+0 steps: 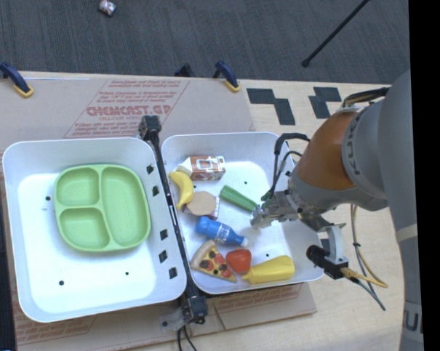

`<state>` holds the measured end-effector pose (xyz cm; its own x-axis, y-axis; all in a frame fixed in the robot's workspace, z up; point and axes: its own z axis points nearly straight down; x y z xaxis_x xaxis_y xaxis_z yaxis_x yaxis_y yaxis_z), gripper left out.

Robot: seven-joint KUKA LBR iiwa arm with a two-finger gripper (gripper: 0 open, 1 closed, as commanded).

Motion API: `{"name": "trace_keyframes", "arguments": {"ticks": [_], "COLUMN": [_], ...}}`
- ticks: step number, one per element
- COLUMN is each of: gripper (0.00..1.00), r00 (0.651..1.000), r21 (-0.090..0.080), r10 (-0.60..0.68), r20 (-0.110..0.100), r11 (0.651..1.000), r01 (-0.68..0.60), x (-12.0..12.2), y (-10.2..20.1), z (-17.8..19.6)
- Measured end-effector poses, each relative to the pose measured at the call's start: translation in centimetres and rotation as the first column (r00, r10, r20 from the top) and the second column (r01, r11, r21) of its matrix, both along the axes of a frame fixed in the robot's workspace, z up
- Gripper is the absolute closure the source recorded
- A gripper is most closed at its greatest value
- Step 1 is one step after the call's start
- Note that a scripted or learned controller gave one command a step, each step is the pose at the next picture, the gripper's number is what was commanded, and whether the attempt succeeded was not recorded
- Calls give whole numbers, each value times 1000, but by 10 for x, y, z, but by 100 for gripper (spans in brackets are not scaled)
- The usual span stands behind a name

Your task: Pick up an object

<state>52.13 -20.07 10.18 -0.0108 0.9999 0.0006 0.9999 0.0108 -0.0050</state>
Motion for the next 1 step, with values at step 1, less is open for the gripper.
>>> {"name": "trace_keyframes", "arguments": {"ticks": [1], "gripper": [0], "r00": [1000], "r21": [0], "r10": [1], "r20": [0], "r11": [1000], "r01": [-1], "x": [0], "y": [0], "z": [0]}}
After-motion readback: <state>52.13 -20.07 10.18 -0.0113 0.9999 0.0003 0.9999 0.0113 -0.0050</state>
